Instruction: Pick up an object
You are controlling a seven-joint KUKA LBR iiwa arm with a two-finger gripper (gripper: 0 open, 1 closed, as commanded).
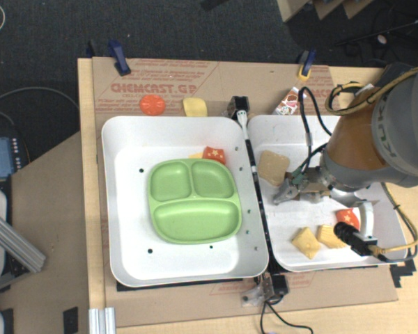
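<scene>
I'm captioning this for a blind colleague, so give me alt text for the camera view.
A grey robot arm reaches from the right, its hand low over the right white bin near a tan block. The left bin holds a green divided plate.

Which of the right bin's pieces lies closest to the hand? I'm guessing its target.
The tan piece at that bin's upper left, just up-left of the hand. The two yellow pieces and the red one lie further off, toward the bin's near edge.
</scene>
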